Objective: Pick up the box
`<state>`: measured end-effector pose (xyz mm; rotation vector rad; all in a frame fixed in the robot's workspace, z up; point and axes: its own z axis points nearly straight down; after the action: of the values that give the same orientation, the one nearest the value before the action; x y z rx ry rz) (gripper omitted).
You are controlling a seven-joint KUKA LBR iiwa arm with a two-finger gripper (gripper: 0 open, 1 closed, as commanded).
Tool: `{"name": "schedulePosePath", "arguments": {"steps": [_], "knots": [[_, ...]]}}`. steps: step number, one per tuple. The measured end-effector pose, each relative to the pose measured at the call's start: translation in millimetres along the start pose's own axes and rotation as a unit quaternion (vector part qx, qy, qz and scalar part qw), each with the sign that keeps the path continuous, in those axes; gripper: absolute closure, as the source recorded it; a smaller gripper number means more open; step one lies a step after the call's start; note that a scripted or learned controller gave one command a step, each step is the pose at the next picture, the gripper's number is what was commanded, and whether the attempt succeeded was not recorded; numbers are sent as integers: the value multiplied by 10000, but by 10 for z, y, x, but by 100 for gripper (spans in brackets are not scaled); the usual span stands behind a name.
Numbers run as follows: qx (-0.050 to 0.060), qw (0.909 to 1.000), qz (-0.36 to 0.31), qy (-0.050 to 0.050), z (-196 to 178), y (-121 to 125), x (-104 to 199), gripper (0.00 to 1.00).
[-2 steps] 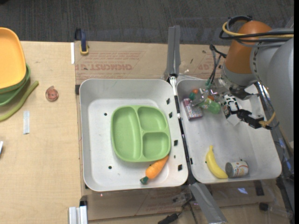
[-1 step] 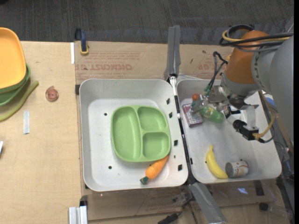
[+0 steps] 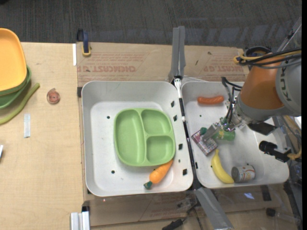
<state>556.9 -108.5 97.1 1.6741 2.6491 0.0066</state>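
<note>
Claw low in the right bin, reaching in under the grey arm with its orange band. We cannot tell from this angle whether it is parted or closed; the wrist hides the tips.

Nearest the claw: the box, a small flat packet with a pinkish, striped face, lying tilted on the bin floor just down-left of the claw, seemingly touching it. A green object sits right beside the claw, on its other side.

A little further, below the claw: a banana, and past that a can on its side. Above the claw, near the bin's back wall, a sausage.

Well to the left, across the divider: the left bin with a green divided tray and a carrot at its lower edge.

Our reading: approach looks done, the claw is down at the box. The box rests on the floor, so grasp unconfirmed and lift not yet made.
</note>
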Motion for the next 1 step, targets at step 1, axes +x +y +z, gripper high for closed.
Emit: {"name": "schedulePosePath", "arguments": {"steps": [1], "knots": [[-9, 10000, 14, 11, -95, 8, 1, 100]]}}
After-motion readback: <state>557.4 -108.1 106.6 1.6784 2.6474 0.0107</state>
